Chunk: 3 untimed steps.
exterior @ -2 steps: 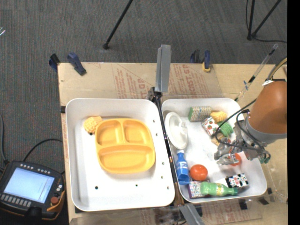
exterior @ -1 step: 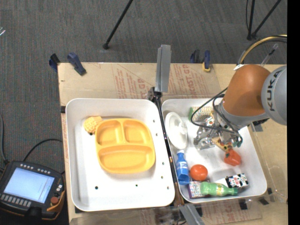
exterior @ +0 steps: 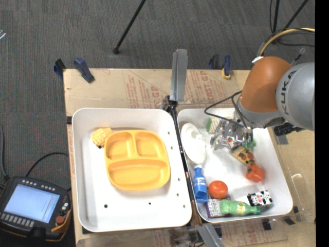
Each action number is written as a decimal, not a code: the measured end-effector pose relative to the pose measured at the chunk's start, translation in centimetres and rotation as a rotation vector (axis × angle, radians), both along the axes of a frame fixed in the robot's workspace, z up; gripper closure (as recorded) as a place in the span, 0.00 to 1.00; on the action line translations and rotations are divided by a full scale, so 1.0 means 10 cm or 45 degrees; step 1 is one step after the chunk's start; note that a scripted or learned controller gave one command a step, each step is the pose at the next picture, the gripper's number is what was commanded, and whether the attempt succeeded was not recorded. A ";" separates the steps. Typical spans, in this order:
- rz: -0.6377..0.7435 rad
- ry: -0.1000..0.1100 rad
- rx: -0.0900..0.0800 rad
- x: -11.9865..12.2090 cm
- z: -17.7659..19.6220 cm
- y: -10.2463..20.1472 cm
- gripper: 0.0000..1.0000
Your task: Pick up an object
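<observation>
My gripper (exterior: 231, 138) hangs low in the back half of the right bin (exterior: 280, 176), under the orange wrist band. Just to its right and front lies a multicoloured oblong toy (exterior: 243, 155). A red pepper-like toy (exterior: 255, 173) sits a little further forward. A green item (exterior: 212, 123) peeks out to the gripper's left rear. A white bowl-like piece (exterior: 193, 141) rests at the bin's left side. Nothing shows plainly held in the gripper.
Along the right bin's front lie a blue bottle (exterior: 199, 184), an orange ball (exterior: 218, 189), a green bottle (exterior: 234, 208) and a black-and-white carton (exterior: 259, 198). The left bin (exterior: 87, 199) holds a yellow divided plate (exterior: 137, 159) and a yellow knobbly toy (exterior: 101, 136).
</observation>
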State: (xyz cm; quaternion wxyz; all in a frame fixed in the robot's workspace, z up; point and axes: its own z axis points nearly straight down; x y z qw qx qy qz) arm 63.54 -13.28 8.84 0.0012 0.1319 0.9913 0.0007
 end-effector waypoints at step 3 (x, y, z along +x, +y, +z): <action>-0.433 0.003 0.001 -0.07 0.00 -0.58 1.00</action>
